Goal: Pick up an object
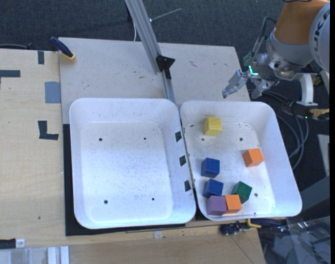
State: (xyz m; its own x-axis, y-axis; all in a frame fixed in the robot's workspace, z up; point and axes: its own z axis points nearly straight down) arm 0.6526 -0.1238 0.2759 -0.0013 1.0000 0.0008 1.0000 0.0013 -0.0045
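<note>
**End effector parked off-bin, seven blocks waiting**

End effector [245,84] hangs over the desk [117,65] just beyond the far rim of the right bin [277,142], above bin level. Whether it is wide or narrow: cannot tell. Nothing visible in it.

Candidates all lie in the right bin. Yellow block [213,126] sits alone near the far end, well apart from the rest. Orange block [253,157] also stands clear, toward the right wall. Near end is crowded: two blue blocks [210,167], a green block [243,191], a purple block [216,204] and a small orange block [233,203] touching or nearly so.

Handling guess: small, stiff, light cubes, probably smooth-faced and liable to skid or twist if pinched on corners. Best hold is across two opposite flat faces. Yellow looks the easiest pick: nearest, with free space on every side. Left bin [123,164] carries no blocks.
</note>
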